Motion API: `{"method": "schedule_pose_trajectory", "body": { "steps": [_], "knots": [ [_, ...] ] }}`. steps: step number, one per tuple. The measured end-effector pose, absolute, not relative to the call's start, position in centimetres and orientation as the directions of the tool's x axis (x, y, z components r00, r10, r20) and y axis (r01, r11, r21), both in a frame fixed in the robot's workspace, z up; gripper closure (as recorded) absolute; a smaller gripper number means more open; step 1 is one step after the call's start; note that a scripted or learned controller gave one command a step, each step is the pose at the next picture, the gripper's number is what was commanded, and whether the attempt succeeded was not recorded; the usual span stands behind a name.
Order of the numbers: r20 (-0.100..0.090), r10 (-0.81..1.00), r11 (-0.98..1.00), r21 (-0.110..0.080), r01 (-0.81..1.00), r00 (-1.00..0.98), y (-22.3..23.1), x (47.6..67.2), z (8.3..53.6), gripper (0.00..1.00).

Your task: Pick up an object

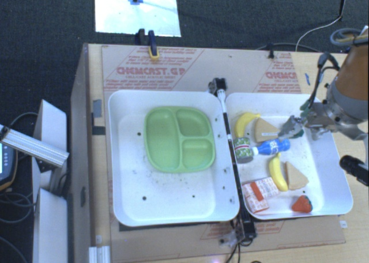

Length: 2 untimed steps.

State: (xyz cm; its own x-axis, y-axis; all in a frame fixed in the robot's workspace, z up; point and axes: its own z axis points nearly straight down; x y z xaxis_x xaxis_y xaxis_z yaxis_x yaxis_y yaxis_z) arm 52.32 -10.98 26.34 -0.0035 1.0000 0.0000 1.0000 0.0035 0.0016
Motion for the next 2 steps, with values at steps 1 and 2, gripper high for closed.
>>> {"method": "schedule_pose_trajectory", "body": {
  "steps": [1,2],
  "knots": [
    [0.0,1.0,0.001,0.001,1.0,-0.001,-11.4,48.7,18.8,0.0],
    [-0.003,1.0,0.002,0.01,1.0,-0.002,-12.2,49.0,9.0,0.0]
  ]
}}
